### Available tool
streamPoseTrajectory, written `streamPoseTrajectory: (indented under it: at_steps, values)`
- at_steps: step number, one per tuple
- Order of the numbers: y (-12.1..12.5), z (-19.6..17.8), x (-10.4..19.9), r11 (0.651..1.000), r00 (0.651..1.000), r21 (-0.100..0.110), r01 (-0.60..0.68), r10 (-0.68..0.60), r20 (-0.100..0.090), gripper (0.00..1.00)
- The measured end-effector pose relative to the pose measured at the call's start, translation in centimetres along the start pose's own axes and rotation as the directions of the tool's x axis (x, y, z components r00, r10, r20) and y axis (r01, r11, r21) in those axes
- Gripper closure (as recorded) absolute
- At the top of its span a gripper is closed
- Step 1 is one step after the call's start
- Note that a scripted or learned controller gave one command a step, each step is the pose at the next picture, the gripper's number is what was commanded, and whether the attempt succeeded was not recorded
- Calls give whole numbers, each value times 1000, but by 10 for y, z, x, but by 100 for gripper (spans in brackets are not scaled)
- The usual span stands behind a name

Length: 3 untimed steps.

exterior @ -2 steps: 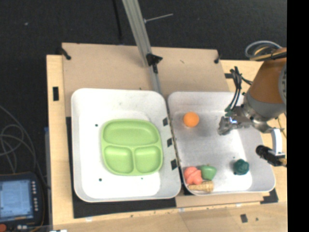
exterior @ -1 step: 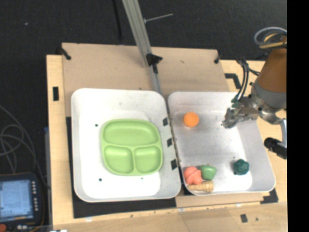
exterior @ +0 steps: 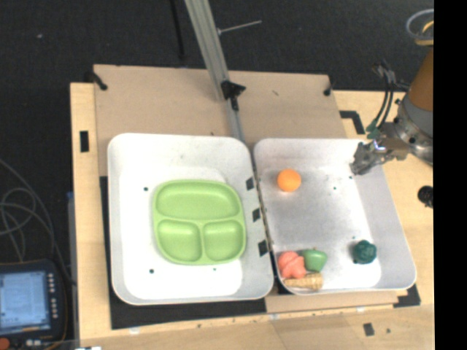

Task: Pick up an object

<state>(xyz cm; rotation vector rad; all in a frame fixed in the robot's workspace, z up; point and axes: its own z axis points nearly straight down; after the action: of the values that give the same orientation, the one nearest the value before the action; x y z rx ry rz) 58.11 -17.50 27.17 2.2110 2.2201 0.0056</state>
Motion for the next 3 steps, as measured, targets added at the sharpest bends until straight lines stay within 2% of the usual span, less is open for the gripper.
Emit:
streamPoseTrajectory:
  at_steps: [2, 3]
  values:
    - [28, 16, 84, 1000, 1000, 8, 2, -2, -3, 100]
    - [30, 10, 132, 1000, 1000, 6, 3, -2, -3, 100]
